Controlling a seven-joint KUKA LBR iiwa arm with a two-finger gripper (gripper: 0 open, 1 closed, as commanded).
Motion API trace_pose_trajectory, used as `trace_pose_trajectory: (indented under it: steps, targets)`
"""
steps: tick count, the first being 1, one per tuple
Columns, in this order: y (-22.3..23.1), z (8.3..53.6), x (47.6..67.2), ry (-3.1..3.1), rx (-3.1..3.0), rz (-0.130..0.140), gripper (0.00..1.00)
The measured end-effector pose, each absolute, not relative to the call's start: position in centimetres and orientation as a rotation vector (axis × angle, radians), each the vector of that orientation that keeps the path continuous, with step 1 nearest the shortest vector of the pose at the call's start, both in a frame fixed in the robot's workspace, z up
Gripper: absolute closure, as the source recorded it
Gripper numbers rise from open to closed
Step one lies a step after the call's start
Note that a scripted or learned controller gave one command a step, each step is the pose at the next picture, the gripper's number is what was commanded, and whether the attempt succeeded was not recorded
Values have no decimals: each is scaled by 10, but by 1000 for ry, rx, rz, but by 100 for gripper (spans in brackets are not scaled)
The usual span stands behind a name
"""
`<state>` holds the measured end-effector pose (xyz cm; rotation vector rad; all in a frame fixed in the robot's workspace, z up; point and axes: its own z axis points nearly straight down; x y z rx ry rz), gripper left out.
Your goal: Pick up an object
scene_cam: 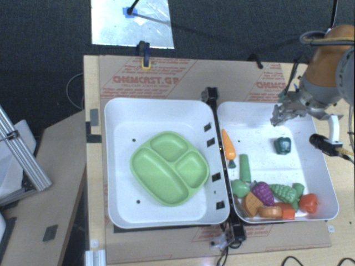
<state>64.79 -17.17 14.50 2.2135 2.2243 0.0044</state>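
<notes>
The jaws point(280, 117) hover over the right bin's point(252, 121) far end; whether they are parted I cannot tell. Just below them lies a dark teal toy point(283, 145) (alone, so likely the easiest pick), away from the piled play vegetables point(272, 195).

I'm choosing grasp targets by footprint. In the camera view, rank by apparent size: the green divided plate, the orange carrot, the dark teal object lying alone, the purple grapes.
1. Green divided plate, by far the largest.
2. Orange carrot and purple grapes: too close to rank; the carrot is longer, the grapes bulkier.
3. Dark teal object, smallest.
</notes>
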Motion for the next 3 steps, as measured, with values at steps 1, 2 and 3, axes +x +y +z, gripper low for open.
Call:
trace_pose_trajectory:
  steps: [1, 2, 3]
  targets:
    - [-169, 196, 640, 2223, 2213, 5, 100]
    - [-169, 226, 641, 2226, 2213, 3, 100]
    - [-123, 219, 639, 2230, 2212, 2, 100]
